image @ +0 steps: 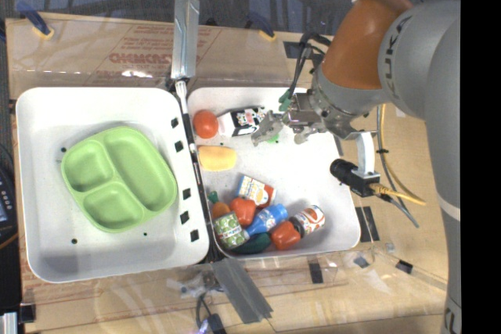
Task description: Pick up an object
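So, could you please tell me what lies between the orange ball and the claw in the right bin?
In the camera view, a small white carton with black markings lies between the orange ball and the claw.

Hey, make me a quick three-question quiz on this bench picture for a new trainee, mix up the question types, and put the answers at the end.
1. True or false: the green three-compartment plastic plate lies in the left white bin.
2. Multiple choice: which thing lies closest to the gripper? A) the small white carton with black print; B) the blue plastic bottle; C) the red-and-white can.
3. Fill in: the round orange-red tomato-like ball sits just above the ____ oblong toy, both close to the divider between the bins.

Key: 1 true; 2 A; 3 yellow.
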Available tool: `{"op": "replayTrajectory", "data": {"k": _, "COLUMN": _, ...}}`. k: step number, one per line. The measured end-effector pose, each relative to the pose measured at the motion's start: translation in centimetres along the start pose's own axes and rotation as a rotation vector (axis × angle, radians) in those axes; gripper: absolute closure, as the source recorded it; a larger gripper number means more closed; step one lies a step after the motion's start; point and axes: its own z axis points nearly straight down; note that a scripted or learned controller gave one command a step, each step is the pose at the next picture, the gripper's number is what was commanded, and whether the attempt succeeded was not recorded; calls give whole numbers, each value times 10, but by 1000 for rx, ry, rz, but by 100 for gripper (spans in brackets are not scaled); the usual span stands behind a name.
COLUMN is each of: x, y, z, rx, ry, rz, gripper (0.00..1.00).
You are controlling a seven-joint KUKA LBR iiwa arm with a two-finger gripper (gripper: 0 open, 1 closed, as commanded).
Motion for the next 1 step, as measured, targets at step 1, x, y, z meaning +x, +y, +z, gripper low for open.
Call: {"op": "replayTrajectory", "data": {"k": 1, "x": 28, "y": 21, "z": 125, "rx": 4, "ry": 0, "rz": -121, "gripper": 0}}
